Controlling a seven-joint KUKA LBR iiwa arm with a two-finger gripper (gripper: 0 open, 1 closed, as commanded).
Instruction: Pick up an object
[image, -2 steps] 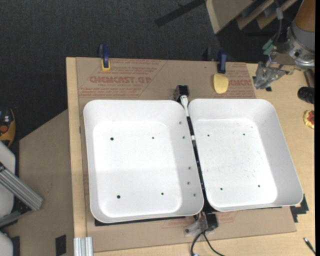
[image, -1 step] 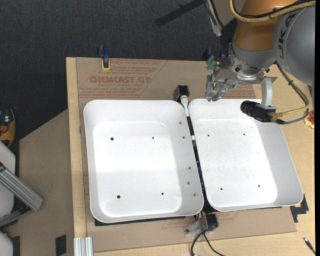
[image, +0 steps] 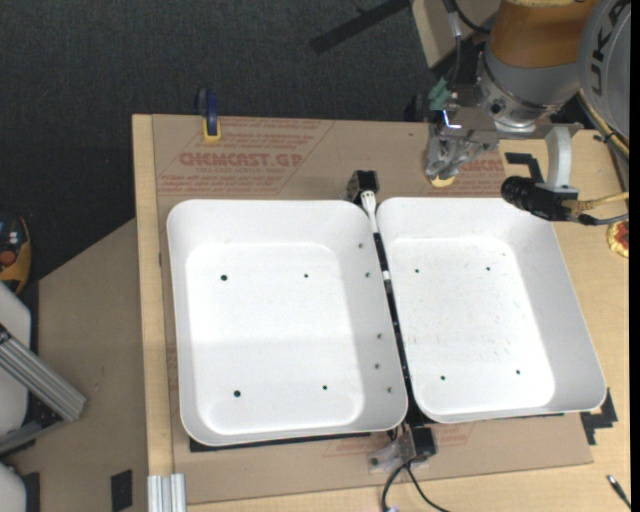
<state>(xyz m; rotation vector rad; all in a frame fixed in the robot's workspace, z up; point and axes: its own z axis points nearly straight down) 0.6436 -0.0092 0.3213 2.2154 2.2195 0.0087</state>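
Camera view: end effector (image: 447, 168), fingers pressed onto a small tan object (image: 440, 180), hangs above the right bin's (image: 560, 300) far edge.

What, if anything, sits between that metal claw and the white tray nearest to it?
Nothing visible does. The grey metal gripper hangs over the brown cardboard sheet, just behind the back rim of the right shallow white plastic bin. A small tan bit shows right under it, too small to identify.
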